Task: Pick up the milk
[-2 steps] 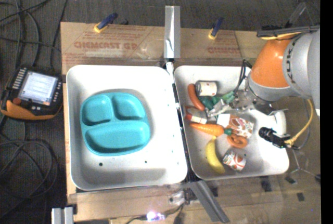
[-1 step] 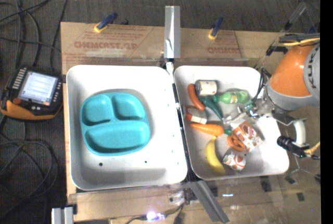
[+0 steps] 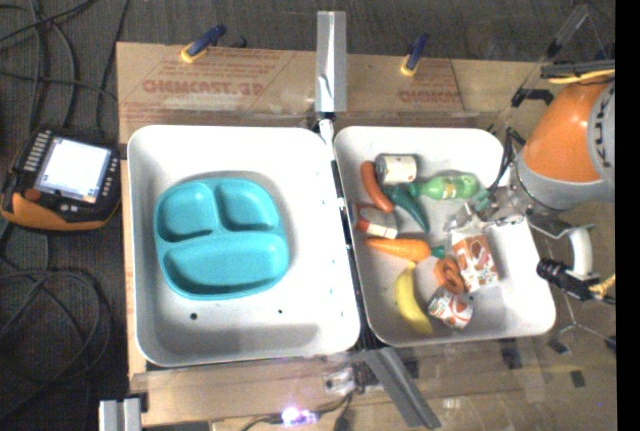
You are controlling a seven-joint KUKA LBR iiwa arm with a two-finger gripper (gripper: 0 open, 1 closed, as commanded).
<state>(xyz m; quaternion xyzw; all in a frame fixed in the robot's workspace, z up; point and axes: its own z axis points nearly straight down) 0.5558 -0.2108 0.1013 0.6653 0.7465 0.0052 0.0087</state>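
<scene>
Camera view has the teal divided plate (image 3: pixel 222 237) sitting in the left bin (image 3: pixel 140 219), centre-left of frame. Over in the right bin (image 3: pixel 520 319) the milk (image 3: pixel 476 263) (small carton) lies lower right among the carrot (image 3: pixel 398 245) and banana (image 3: pixel 410 302), with the gripper (image 3: pixel 478 211) just above it, can't tell whether it's clenched or released.

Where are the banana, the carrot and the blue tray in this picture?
banana (image 3: pixel 408 300): camera view, middle of its yellow body, right bin.
carrot (image 3: pixel 398 246): camera view, middle of its orange length, right bin.
blue tray (image 3: pixel 222 237): camera view, central ridge between its compartments, left bin.
</scene>
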